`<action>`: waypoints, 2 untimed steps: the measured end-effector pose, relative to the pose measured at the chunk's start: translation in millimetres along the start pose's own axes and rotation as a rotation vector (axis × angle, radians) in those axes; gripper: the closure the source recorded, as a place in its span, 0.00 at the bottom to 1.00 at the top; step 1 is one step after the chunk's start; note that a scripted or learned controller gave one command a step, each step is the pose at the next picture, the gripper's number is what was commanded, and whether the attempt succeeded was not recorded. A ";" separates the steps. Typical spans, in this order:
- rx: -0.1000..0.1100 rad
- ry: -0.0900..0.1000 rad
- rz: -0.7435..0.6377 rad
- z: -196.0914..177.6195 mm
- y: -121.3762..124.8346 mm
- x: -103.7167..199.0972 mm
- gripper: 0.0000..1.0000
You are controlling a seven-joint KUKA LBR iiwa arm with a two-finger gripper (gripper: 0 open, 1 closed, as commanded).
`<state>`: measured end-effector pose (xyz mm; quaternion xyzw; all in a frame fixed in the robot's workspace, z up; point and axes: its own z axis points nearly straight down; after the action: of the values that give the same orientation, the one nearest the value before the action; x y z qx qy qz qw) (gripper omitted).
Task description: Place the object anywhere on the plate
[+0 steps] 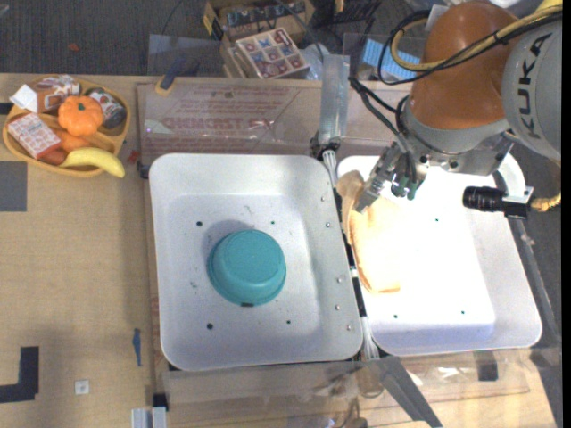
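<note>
A teal round plate sits in the middle of the left bin. A pale yellow-orange flat object lies against the left wall of the right bin, washed out by glare. Its tan upper end reaches the bin's far-left corner. My gripper hangs over that upper end, open, with nothing visibly between its fingers. It is well to the right of the plate, across the divider between the bins.
A yellow bowl of toy food, with a pumpkin and a banana, stands at the far left of the bench. Boxes and cables crowd the back. The arm's orange band looms over the right bin's far side.
</note>
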<state>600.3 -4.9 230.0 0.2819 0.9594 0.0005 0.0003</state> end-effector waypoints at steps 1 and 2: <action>-0.001 0.000 -0.395 -8.2 17.1 46.9 1.00; -0.001 0.000 -0.570 5.3 36.5 92.2 1.00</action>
<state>542.5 75.6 224.7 0.0006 1.0000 0.0007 0.0004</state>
